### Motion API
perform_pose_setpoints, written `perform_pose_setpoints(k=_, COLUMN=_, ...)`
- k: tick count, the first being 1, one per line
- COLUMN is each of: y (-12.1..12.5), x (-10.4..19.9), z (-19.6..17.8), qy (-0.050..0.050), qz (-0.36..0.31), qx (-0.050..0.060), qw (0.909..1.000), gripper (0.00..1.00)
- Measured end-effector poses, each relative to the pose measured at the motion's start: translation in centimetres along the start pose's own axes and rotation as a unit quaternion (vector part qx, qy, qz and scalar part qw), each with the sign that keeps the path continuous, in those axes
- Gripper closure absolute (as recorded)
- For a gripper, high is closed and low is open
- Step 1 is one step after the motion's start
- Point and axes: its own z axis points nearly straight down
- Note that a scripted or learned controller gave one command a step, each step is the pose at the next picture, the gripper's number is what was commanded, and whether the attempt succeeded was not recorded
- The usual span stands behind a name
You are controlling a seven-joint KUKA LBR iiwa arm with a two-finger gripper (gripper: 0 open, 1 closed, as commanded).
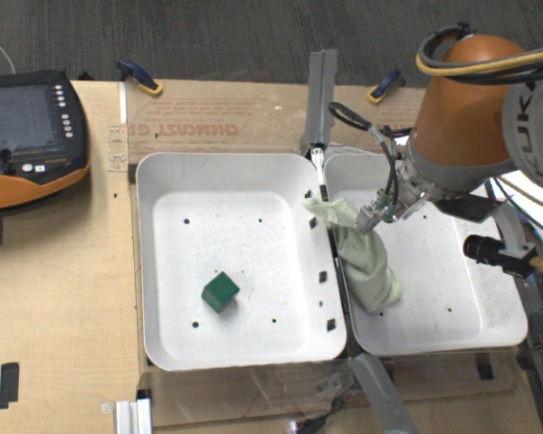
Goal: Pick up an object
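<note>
you have a small green block (221,292) lying alone at seven o'clock in the left bin (163,242), a matte cube on smooth white plastic. the pale green cloth (362,260), soft and crumpled, drapes over the divider into the right bin (471,306); the gripper (373,219) is pinched onto its upper fold.

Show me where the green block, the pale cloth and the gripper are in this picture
green block (221,291): camera view, on its top face.
pale cloth (366,262): camera view, on its bunched middle.
gripper (373,219): camera view, at the fingertips by the cloth's upper part.
</note>
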Motion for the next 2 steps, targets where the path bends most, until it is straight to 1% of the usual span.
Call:
perform_pose_setpoints(k=1, y=-3.8, x=4.4, z=-0.2, qy=0.001, qz=0.171, qx=0.001, qw=0.9852, gripper=1.00)
perform_pose_setpoints(k=2, y=-1.9, x=7.5, z=3.6, qy=0.001, qz=0.254, qx=0.002, qw=0.9671, gripper=1.00)
